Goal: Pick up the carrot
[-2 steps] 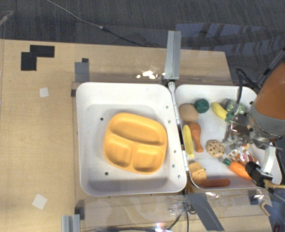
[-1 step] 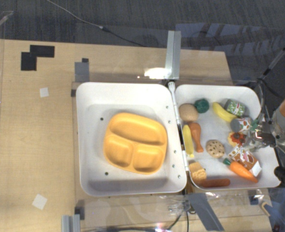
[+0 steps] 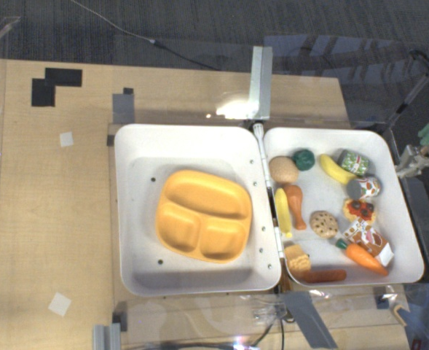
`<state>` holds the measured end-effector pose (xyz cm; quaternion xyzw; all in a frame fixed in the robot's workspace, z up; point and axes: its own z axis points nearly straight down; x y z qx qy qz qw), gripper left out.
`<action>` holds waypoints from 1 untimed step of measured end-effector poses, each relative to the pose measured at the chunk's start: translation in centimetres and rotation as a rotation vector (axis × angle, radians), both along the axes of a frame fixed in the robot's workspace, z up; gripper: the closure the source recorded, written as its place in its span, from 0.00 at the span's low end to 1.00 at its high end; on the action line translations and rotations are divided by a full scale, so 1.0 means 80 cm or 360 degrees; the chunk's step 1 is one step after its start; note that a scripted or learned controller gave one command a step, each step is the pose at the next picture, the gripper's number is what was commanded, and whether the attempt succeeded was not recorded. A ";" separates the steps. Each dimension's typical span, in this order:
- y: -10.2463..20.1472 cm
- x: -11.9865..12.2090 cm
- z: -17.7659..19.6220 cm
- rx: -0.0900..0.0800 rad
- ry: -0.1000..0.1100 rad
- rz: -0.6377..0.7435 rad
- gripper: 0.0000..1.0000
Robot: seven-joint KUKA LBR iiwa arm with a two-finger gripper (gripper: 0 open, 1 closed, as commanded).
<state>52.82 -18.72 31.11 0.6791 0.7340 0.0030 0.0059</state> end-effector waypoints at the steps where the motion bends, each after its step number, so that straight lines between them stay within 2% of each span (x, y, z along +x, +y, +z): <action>1: -0.023 0.047 -0.107 0.0004 0.0023 0.0136 1.00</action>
